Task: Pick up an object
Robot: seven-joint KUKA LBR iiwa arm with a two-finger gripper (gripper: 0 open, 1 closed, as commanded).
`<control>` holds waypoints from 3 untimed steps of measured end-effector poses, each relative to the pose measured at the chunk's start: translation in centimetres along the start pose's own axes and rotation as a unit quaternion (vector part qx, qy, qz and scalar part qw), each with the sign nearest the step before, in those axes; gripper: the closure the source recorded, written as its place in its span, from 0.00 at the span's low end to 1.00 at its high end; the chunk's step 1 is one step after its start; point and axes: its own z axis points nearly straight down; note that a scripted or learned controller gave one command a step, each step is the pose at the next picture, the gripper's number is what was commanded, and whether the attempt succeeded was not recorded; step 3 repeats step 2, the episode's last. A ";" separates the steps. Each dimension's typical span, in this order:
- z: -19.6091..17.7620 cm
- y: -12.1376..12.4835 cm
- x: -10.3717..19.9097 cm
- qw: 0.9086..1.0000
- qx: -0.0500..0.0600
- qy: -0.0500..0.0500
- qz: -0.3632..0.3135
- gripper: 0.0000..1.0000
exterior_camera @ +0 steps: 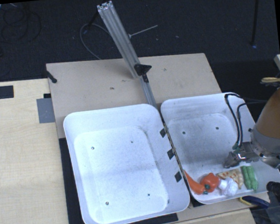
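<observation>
The left bin (118, 166) sits on the bench, its white floor bare and speckled. A metal rail (122, 40) slants down from the top toward the seam between the two bins. In the right bin (202, 127), a small heap of objects lies along the near edge: an orange carrot-shaped piece (192, 183), a red piece (210, 180), a white lump (229, 187), a tan piece (231, 175) and a green piece (249, 178). The gripper (236, 159) hangs just above and behind the heap, close over the tan and green pieces. Nothing shows between its tips, and I cannot tell how they are set. The grey arm (272, 129) enters from the right.
</observation>
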 end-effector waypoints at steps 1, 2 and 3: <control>0.0 0.0 0.0 1.000 0.000 0.000 0.000 1.00; 0.0 0.0 -0.2 1.000 0.000 0.000 0.000 1.00; 0.0 0.0 -0.2 1.000 0.000 0.000 0.000 1.00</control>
